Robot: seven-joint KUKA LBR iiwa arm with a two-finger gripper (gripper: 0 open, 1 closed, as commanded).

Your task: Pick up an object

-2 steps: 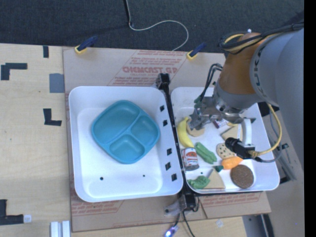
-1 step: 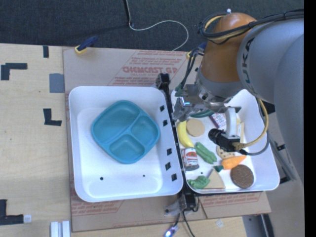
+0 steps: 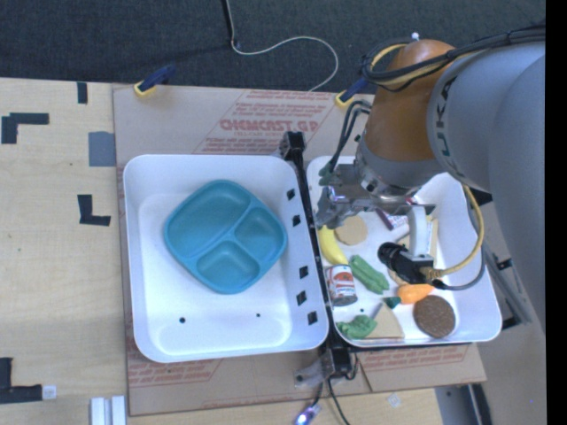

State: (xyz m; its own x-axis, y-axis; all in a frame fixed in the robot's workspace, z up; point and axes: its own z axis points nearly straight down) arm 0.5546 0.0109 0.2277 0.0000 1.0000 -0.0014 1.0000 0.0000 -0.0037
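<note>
1. The banana [image 3: 331, 245], a small yellow toy fruit, lies in the right bin [image 3: 483, 330] hard against its left wall, just below the gripper [image 3: 337, 204]. I take it as the nearest candidate for the pick.
2. I judge it light, stiff and smooth-skinned, probably hollow plastic, so it may squirt out of a pinch near its tapered ends. I would take it across the thick middle of the curve, jaws square to its length, minding the bin wall close on one side.
3. The gripper hangs low over the upper left corner of that bin, beneath the orange band of the arm [image 3: 403, 104]. I cannot tell from here how its jaws are set, and I see nothing that it carries.
4. Just beside the banana sits a tan round disc [image 3: 353, 231]; below it lie a green pod [image 3: 368, 274] and a small can [image 3: 342, 285] with a red label.
5. Farther down the bin rest a leafy green piece [image 3: 358, 328], an orange carrot [image 3: 413, 294] and a brown round cookie [image 3: 435, 316], all crowded close together.
6. The left bin [image 3: 142, 237] holds one blue divided plate [image 3: 225, 235], well apart from the gripper.
</note>
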